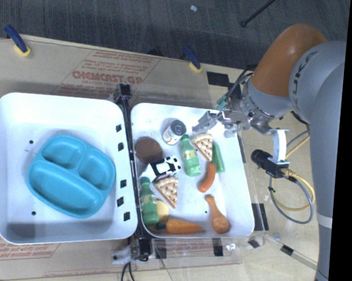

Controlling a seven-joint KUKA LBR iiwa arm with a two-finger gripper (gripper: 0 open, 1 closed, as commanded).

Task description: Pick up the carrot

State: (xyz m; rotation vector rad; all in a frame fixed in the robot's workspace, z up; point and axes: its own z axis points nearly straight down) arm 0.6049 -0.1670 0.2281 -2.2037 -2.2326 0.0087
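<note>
The carrot (183, 227) lies flat along the near edge of the right bin (243, 186), its tip pointing right toward a brown drumstick (216, 213) and its blunt end close to a green item (150, 212) in the bin's near left corner. The tool (214, 120) hangs over the far right corner of that bin, well apart from the carrot; nothing shows between its fingers, but whether they are wide or narrow I cannot tell. The grey arm (308, 74) with its orange band comes in from the right, above the bench (78, 68).

Other things crowd the right bin: a small can (175, 130) near the far side, a green bottle (191, 157) beside it, a waffle wedge (203, 146) just under the tool, a green pod (216, 157) touching that wedge, a reddish sausage (207, 177) in the middle, a brown round piece (147, 148) by the left wall, a black-and-white toy (165, 164) next to it, and a second waffle wedge (168, 189) nearer the carrot.

The left bin (14, 112) holds a blue divided tray (70, 174), set at a slant.
</note>
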